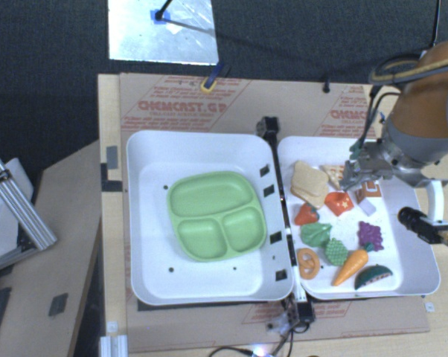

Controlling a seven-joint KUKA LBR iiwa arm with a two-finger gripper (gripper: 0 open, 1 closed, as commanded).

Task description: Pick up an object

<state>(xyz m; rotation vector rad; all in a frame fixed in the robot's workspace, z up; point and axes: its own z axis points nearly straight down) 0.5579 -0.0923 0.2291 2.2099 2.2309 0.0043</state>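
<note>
From the overhead camera I see my gripper (356,175) low over the back of the right bin (417,270), just above a red block (338,202), with a tan bread slice (309,182) to its left and a small brown-and-white piece (370,191) to its right. How the gripper is set I cannot tell; the wrist hides it. The red block lies flat, and I judge it the likely target. It is squat, its longer side running roughly left to right and slightly tilted; no clear pointed end. My worry is crowding: coming down here I could land on the bread or nudge the brown piece, or clip a corner so the block skids toward the strawberry (306,215). The left bin (146,199) holds a green tray (213,214), well apart
</note>
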